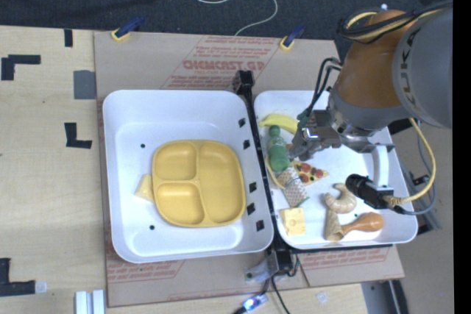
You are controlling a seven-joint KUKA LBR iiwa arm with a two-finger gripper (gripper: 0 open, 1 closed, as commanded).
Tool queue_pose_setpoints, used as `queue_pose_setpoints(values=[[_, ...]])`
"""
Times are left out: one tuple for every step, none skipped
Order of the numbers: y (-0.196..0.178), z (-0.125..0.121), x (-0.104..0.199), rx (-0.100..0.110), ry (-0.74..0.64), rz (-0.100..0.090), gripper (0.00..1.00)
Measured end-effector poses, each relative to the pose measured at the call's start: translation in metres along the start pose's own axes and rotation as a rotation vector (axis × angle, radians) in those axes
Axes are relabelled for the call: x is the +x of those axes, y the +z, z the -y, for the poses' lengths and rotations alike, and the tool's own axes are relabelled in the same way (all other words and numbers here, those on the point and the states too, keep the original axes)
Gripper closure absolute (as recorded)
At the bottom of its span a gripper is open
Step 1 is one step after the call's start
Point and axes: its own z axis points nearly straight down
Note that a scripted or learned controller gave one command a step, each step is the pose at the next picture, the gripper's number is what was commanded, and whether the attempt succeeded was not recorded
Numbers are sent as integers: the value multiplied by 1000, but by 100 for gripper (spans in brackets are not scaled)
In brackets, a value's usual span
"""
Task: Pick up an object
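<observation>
Along the bench (44, 121): we are looking down on two shallow white bins sitting side by side on a brown cardboard sheet (213, 59).
Left bin (118, 158): it is holding a yellow divided plate (199, 182), which is lying flat near its middle. A pale yellow wedge (143, 188) is peeking out from under the plate's left edge.
Right bin (401, 232): its small things are crowding into the left half.
Banana (278, 120): it is lying toward the far left corner, just beyond the green toy.
Green bottle-shaped toy (277, 152): this is the thing we are finding nearest the pincer. It is lying along the bin's left wall, just left of the pincer, and we cannot tell whether the two are touching.
Pincer (303, 145): it is hanging low over the bin's left half, between the banana and the pizza slice. We cannot tell whether it is apart or together.
Pizza slice (310, 173): it is lying just on the near side of the pincer, close beside the green toy.
Grey mesh piece (294, 191): it is lying against the pizza slice, nearer to us.
Yellow cheese block (293, 220): it is sitting by the near wall.
Beige curled piece (340, 199): it is lying right of the mesh.
Brown drumstick (358, 225): it is lying just nearer than the beige piece.
Arm (375, 77): it is reaching in from the right and covering the bin's far right part.
</observation>
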Motion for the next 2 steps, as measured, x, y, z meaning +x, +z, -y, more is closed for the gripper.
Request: queue_pose_setpoints(values=[[-12, -7, -1, -2, -2, -1, 100], [-9, -3, 12, 0, -2, -1, 100]])
